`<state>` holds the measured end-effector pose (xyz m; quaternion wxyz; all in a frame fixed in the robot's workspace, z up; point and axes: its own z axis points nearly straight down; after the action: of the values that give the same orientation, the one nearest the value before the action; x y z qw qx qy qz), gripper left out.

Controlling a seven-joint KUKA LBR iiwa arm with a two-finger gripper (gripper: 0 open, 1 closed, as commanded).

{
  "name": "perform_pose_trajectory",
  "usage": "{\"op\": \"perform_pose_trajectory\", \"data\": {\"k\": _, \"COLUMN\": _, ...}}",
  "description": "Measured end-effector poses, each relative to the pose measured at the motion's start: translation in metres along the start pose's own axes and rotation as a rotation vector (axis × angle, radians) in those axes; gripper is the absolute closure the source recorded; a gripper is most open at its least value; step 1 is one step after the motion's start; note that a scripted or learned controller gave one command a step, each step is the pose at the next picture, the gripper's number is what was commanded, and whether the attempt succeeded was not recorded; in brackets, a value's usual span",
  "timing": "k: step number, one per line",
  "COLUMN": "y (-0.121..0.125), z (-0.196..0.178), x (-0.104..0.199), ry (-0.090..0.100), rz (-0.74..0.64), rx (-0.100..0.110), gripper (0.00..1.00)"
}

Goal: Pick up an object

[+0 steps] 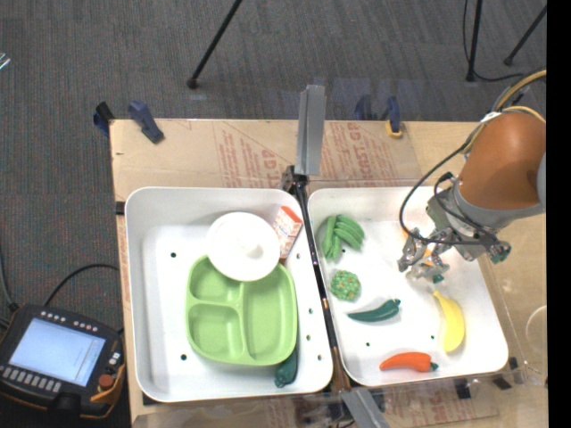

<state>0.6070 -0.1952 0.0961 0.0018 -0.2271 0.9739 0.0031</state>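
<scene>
In the right bin (375, 205) lie green pea pods (341, 234), a green broccoli piece (345, 284), a dark green pepper (375, 310), a yellow banana (451, 321) and an orange-red pepper (407, 361). My gripper (422, 261) hangs over the right part of this bin, just above the banana's upper end, with nothing seen between its fingers. The left bin (147, 266) holds a green divided tray (239, 315), a white bowl (244, 246) on its upper edge, a small orange-and-white carton (287, 229) and a dark green item (286, 372) at the tray's lower right corner.
A grey upright post (310, 136) stands behind the seam between the bins. The arm's orange band (504, 163) looms over the right bin's far right edge with black cables beside it. A teach pendant (58, 353) rests at lower left, off the bench.
</scene>
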Motion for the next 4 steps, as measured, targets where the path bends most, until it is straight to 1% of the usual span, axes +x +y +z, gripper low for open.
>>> {"op": "perform_pose_trajectory", "data": {"k": 1, "y": 0.0001, "z": 0.0005, "x": 0.0003, "ry": 0.001, "rz": 0.001, "rx": -0.001, "gripper": 0.00}}
{"op": "perform_pose_trajectory", "data": {"k": 2, "y": 0.0071, "z": 0.0095, "x": 0.0084, "ry": 0.004, "rz": 0.132, "rx": 0.002, "gripper": 0.00}}
{"op": "perform_pose_trajectory", "data": {"k": 3, "y": 0.0080, "z": -0.0001, "x": 0.0072, "ry": 0.002, "rz": 0.131, "rx": 0.000, "gripper": 1.00}}
{"op": "perform_pose_trajectory", "data": {"k": 4, "y": 0.0081, "z": 0.0004, "x": 0.0073, "ry": 0.003, "rz": 0.131, "rx": -0.001, "gripper": 0.00}}
